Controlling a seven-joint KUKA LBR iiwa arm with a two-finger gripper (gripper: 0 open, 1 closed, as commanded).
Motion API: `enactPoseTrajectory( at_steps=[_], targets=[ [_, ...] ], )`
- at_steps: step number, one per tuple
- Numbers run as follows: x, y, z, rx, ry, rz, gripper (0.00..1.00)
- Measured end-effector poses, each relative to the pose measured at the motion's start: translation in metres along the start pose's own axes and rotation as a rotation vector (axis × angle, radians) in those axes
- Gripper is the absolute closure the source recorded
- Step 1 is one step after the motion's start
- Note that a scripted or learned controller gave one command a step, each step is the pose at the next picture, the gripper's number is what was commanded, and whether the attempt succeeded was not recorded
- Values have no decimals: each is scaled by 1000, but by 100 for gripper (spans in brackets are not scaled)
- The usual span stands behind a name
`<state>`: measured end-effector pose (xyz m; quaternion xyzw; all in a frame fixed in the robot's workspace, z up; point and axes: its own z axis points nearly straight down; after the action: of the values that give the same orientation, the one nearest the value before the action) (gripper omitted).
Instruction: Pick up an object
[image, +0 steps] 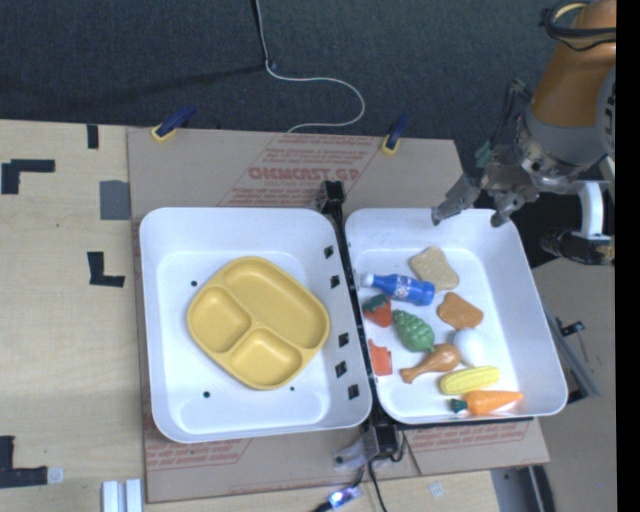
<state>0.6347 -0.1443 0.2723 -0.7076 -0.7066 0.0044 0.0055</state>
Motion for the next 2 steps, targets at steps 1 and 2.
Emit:
enactPoseTrajectory(
  at_steps=[1, 2],
  targets=[
    [0, 2, -8, -13, -2, -3, 0],
    [6, -7, 44, -8, -2, -3, 0]
  ],
)
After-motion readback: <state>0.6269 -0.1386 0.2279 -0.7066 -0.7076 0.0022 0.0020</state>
